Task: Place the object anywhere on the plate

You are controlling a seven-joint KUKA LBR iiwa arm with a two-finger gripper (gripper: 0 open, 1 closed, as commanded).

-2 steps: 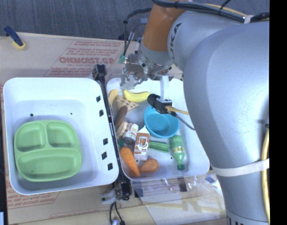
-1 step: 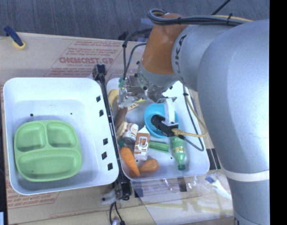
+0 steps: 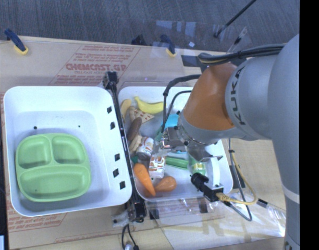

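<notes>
Green plate (image 3: 53, 165) has no toy on it yet; my claw (image 3: 158, 149) is down among the toys; I cannot tell if it grips.

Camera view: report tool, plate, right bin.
Tool low in cluttered right white bin, grip unclear. Green three-compartment plastic plate sits bare in left white bin. Orange toy carrot, yellow banana beside tool.
</notes>
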